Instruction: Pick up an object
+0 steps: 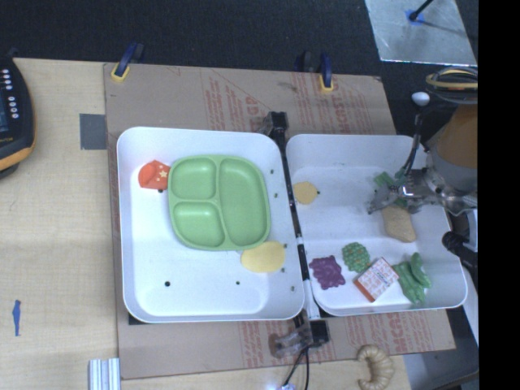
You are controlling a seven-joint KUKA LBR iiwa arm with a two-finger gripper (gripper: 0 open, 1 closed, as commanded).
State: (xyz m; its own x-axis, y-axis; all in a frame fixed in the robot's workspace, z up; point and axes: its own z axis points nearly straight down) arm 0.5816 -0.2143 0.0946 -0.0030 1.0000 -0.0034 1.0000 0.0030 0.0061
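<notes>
1. From the overhead camera view, the gripper (396, 192) hangs low over the right bin (341, 154), near its right wall, with the arm's orange band (460, 136) just above it at the frame's edge.
2. How far the gripper is open cannot be told; the metal parts blur together, and a small green piece (382, 180) sits against its left side without clearly being held.
3. A tan lump (400, 223) lies just below the gripper, touching or nearly so.
4. Farther toward the bin's front edge lie a purple grape bunch (327, 271), a round green object (355, 256), a red-and-white packet (376, 279) and a green leafy object (413, 277); print on the packet is too small to read.
5. A yellow disc (305, 192) rests near the right bin's left wall, well apart from the gripper.
6. The left bin (154, 299) carries a green divided plate (219, 201), a red object (153, 175) with a yellow star at its left, and a yellow lump (263, 257) below it.
7. Red lettering on the cardboard sheet (203, 96) under the bins is illegible.
</notes>
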